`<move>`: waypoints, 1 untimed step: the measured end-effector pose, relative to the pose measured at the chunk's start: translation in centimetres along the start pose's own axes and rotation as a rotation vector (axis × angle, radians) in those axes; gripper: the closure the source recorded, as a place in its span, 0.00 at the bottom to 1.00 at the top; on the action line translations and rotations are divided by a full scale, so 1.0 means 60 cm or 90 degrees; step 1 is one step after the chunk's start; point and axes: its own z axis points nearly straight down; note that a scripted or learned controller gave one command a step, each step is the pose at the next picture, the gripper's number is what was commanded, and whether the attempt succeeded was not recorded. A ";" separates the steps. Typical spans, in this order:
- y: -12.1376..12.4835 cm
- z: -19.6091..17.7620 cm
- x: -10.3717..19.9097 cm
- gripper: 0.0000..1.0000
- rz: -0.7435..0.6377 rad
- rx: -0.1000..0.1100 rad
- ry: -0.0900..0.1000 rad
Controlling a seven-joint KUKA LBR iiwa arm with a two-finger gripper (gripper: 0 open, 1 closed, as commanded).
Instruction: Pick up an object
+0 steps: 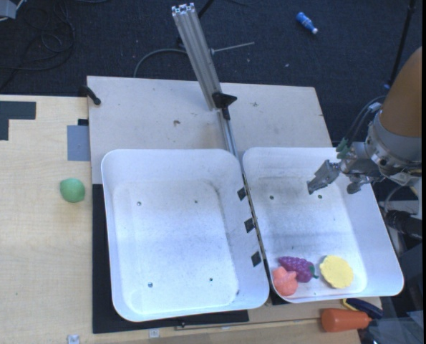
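Note:
Three small items lie in the near corner of the right bin (384, 224): a purple bunch of grapes (296, 266), an orange-red piece (285, 282) touching it on the left, and a round yellow piece (336, 271) to the right. My gripper (336, 184) hovers over the far right part of that bin, well away from the three items. Its fingers are spread open with nothing between them. The arm enters from the right edge.
The left bin (119, 192) adjoins the right one. A green ball (72, 190) rests on the wooden bench to the left. An orange object (345, 319) lies outside the right bin's near rim. A slanted aluminium post (202, 56) rises behind the bins.

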 end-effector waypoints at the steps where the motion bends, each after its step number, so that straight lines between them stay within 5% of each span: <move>1: -0.002 0.073 0.010 0.00 -0.001 0.002 0.000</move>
